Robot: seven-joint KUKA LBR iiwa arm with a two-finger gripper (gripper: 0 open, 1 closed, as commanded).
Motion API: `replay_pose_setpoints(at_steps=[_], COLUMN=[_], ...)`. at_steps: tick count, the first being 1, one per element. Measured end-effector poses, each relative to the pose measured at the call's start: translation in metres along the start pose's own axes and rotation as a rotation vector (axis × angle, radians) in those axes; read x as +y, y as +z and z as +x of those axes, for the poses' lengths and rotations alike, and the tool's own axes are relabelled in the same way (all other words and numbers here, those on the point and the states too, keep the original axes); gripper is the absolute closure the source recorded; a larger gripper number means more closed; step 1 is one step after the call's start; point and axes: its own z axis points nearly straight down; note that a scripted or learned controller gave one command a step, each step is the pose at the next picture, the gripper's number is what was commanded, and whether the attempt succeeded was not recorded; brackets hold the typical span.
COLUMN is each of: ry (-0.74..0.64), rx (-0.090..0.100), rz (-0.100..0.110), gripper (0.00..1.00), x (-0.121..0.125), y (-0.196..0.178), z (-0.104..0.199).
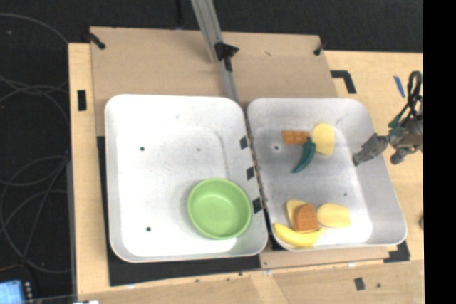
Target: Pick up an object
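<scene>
Counter (pixel 178 67) with two white bins: claw (pixel 372 149) over right bin's (pixel 356 110) right rim, finger state unclear, nothing visibly gripped; banana (pixel 296 236) and other toy food inside, green bowl (pixel 219 208) in left bin (pixel 142 124).

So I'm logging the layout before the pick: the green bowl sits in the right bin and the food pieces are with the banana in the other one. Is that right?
Not quite. The camera view shows the green bowl in the left bin, near its front right corner. The food pieces and the banana lie in the right bin, so the bowl is alone in its bin.
</scene>
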Motion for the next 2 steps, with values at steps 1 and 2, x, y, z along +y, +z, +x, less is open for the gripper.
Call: replay_pose_setpoints(at_steps=[1,2], ry=[0.000,0.004], rx=[0.000,-0.002], rz=[0.000,0.005], gripper=[0.00,0.00], x=[0.000,-0.001], y=[0.000,0.042], z=[0.000,-0.003])
